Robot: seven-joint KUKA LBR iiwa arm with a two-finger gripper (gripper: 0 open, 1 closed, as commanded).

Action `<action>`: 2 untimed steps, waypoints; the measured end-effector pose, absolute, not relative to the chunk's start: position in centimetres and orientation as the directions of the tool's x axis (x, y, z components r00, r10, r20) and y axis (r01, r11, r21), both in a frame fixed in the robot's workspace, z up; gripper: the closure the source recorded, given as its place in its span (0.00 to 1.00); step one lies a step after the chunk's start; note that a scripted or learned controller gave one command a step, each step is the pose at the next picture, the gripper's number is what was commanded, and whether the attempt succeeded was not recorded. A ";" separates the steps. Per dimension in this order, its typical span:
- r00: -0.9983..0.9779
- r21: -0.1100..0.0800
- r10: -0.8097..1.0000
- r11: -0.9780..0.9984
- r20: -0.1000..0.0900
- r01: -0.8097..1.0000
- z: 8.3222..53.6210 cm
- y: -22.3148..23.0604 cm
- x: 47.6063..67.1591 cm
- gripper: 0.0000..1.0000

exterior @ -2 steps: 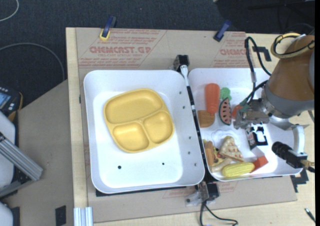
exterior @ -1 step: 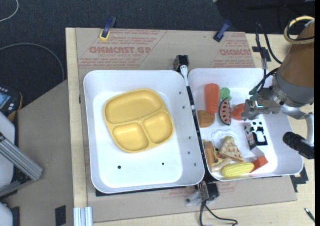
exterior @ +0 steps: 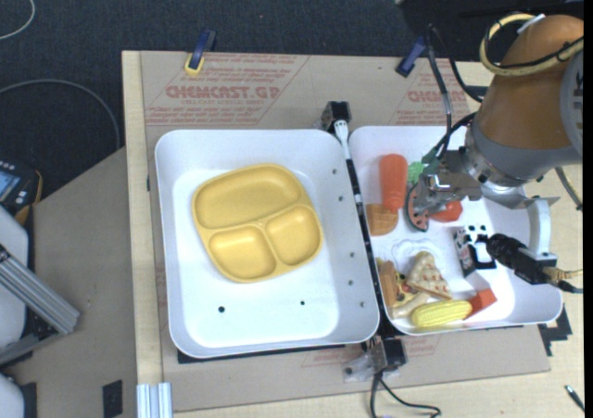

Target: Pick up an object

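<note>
Nearest the camera, at the front of the right bin (exterior: 547, 310), lies a heap of toy food: a yellow corn cob (exterior: 439, 313) with a ribbed, plastic-looking surface, a small orange-red block (exterior: 484, 299) just beside it, and a pale, knobbly beige piece (exterior: 426, 272) leaning over both. A little farther back sits a black-and-white object (exterior: 474, 247), too small to name. In the left bin (exterior: 176, 221) a smooth yellow divided plate (exterior: 256, 221) with three rounded compartments rests flat, well apart from the rest. Farther on, a tan, bread-like slice (exterior: 382, 219) touches the lower end of an orange carrot-shaped cylinder (exterior: 394, 180). The gripper (exterior: 428, 205) hangs low in the right bin just beside that carrot, over a red rounded piece (exterior: 448, 211) with something green near it; whether its grasp is released or clenched I cannot tell, and nothing is clearly held. By my judgement the step is the descent onto a chosen item, probably the red piece; next comes a firm closing and a straight lift. The counter (exterior: 278, 92) behind is printed cardboard.
</note>
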State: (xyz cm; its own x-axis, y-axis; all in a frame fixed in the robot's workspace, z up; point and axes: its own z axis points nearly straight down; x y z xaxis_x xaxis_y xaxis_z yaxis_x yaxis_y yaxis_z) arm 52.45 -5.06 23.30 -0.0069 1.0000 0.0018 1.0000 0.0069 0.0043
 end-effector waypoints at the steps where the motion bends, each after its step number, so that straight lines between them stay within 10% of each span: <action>1: 0.000 -0.003 1.000 0.000 0.001 1.000 21.9 -4.8 51.8 1.00; 2: 0.001 0.001 1.000 -0.001 -0.001 1.000 21.9 -6.3 52.3 1.00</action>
